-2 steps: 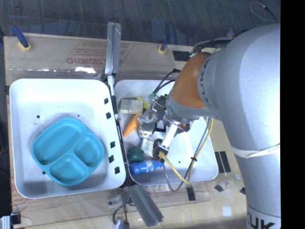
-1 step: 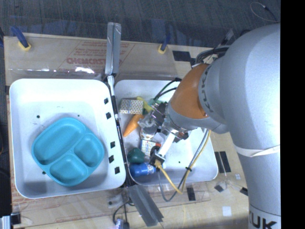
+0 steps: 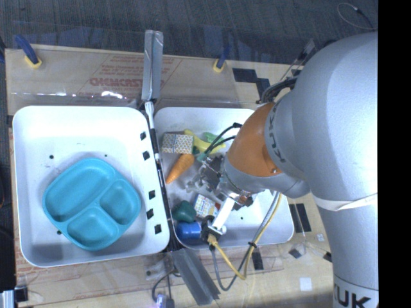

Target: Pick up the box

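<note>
A small box with a checkered pattern lies at the back left of the right bin. My gripper hangs low over the middle of that bin, in front of and to the right of the box, under the orange wrist band. A second small patterned piece sits right at the gripper's tip; whether it is held is unclear. The arm hides much of the bin's right half.
An orange carrot lies just in front of the box. Yellow and green items sit to its right. A teal object and a blue one rest at the bin's front left. The left bin holds a blue divided plate.
</note>
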`<action>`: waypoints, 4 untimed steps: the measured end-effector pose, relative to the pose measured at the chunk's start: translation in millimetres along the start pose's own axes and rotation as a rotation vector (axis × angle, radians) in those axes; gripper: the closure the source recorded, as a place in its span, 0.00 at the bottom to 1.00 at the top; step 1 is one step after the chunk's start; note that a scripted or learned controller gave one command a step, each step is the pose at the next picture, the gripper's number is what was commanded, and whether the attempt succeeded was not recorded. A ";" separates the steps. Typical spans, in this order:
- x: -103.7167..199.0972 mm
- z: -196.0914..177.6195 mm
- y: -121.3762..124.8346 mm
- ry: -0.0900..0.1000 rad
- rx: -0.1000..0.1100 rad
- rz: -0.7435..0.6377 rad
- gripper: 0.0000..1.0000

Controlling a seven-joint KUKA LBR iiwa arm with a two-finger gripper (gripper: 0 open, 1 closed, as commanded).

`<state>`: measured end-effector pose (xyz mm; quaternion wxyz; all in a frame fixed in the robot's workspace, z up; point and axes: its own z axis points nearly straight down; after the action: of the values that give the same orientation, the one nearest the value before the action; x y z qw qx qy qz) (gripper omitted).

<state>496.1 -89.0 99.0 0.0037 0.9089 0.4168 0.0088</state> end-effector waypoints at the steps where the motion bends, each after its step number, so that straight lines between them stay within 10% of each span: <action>1: 0.0 -10.1 0.9 -0.001 -0.002 -0.003 1.00; 2: 0.7 -19.4 0.9 -0.002 -0.002 -0.009 1.00; 3: 0.8 -19.4 0.9 -0.002 -0.002 -0.010 0.00; 4: 1.5 -28.5 1.1 -0.003 -0.004 -0.014 1.00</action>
<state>497.4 -88.6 127.6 0.0062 0.9059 0.4233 0.0082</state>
